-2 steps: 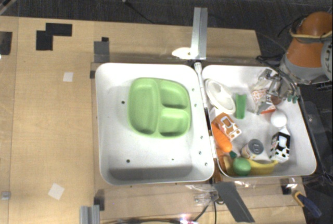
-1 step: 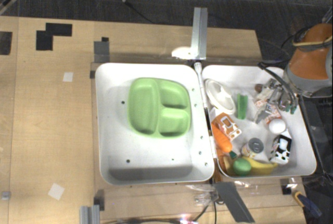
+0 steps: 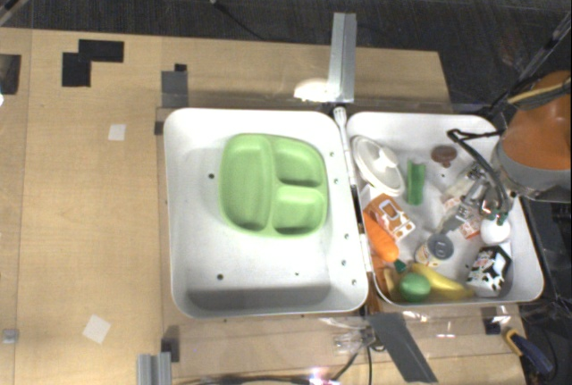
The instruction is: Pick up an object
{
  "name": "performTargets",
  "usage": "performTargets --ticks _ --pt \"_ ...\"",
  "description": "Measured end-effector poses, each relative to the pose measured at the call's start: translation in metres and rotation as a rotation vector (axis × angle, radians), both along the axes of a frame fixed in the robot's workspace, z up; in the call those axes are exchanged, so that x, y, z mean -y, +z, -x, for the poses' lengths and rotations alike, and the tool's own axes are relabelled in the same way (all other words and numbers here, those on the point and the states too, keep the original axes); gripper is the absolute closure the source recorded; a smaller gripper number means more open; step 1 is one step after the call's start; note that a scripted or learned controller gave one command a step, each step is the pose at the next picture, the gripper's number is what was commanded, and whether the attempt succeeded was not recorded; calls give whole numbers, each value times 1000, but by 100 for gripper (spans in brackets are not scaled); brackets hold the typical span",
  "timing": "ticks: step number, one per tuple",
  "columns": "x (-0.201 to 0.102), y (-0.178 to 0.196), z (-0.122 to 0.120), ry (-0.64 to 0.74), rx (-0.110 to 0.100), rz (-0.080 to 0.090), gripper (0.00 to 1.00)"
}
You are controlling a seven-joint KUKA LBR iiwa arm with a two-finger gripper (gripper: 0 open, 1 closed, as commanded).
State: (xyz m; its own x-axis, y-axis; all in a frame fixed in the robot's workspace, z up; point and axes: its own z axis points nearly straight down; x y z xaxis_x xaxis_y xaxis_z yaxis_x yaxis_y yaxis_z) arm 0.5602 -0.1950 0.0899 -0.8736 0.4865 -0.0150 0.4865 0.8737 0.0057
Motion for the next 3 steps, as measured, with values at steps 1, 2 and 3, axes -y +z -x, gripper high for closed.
performTargets --ticks 1,2,3 --pt "10 1 49 -46 3 2 0" --pt "-31 1 67 -233 8 1 0" --pt "-91 0 -57 -173 -8 6 0"
